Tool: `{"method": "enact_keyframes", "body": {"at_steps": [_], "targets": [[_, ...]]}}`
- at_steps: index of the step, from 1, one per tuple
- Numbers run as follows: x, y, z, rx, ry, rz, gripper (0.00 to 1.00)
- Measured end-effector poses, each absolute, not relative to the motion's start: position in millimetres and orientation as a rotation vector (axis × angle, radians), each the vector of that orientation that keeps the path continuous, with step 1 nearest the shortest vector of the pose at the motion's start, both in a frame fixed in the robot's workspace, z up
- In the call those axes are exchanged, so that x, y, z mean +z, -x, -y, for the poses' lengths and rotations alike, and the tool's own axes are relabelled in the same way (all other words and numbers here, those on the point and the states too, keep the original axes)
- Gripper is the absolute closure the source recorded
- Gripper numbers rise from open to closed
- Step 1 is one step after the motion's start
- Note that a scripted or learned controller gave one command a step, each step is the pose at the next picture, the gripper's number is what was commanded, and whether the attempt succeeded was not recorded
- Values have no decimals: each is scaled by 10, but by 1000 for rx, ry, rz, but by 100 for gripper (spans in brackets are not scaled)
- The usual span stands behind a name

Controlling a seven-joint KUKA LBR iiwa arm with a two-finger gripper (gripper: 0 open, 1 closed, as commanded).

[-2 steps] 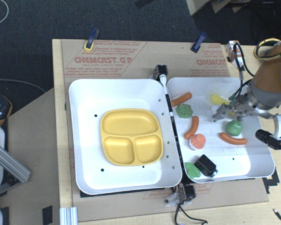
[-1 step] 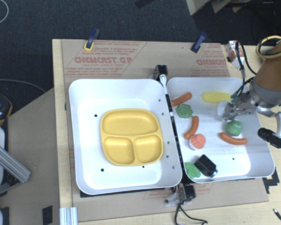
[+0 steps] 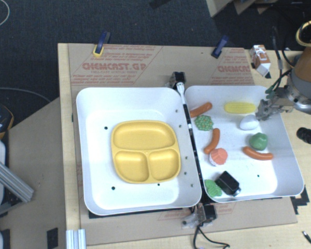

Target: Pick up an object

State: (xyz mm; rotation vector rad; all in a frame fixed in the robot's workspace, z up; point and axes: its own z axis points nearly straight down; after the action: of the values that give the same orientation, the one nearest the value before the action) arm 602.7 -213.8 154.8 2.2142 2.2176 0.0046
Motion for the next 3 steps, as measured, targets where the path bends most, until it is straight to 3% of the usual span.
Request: {"method": "enact_keyframes", "body": {"at_steps": [2, 3], "targets": [[2270, -6020, 2155, 3, -2215, -2219, 100], [2290, -5982, 1669, 0, -2219, -2228, 100]]}}
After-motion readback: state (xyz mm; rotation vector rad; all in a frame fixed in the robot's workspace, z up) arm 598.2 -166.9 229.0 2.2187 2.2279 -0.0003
